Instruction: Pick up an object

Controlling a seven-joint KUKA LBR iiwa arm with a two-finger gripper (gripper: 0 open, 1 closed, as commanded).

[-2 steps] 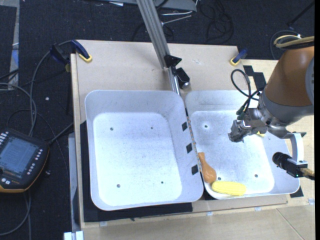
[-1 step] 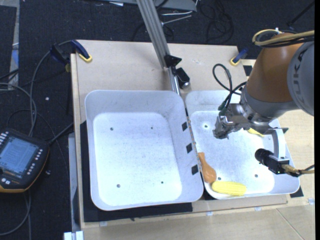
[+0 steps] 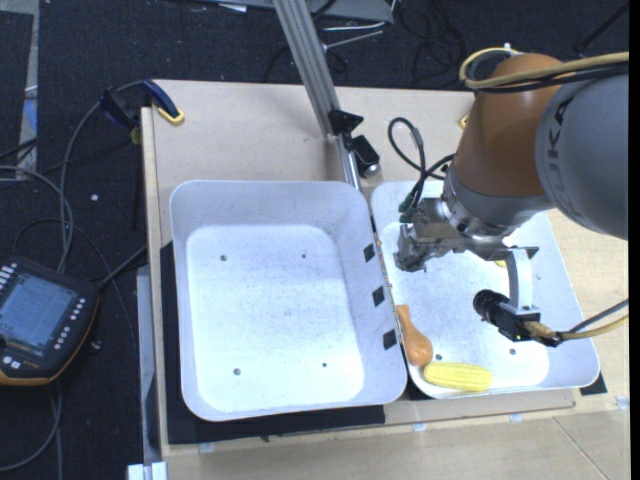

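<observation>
**Near the right bin's front edge: two objects, arm above**

Along the front edge of the right bin (image 3: pixel 560 363) lies a yellow corn cob (image 3: pixel 459 376), on its side and roughly parallel to that edge. Just beside it, toward the bin's left wall, rests an orange gourd-shaped piece (image 3: pixel 413 340), its narrow neck pointing to the back of the bin and its rounded end nearly at the cob's left tip; whether the two touch cannot be told. Both lie in the front left corner of that bin.

Farther back over the same bin, close to its left wall, hangs the tool (image 3: pixel 412 255), a grey metal cluster below the arm's orange band (image 3: pixel 505 118). Whether it is wide or narrow cannot be told, as it is seen from above and its own body masks the tips. It stands apart from both objects, toward the bin's back.

A black part on a white bracket (image 3: pixel 503 313) juts from the wrist over the bin's middle, with a cable running off to the right.

The left bin (image 3: pixel 270 298) sits just beside the right one on the worktop (image 3: pixel 240 128). A handheld control pad (image 3: pixel 35 318) lies on the dark floor off the worktop's left edge.
</observation>
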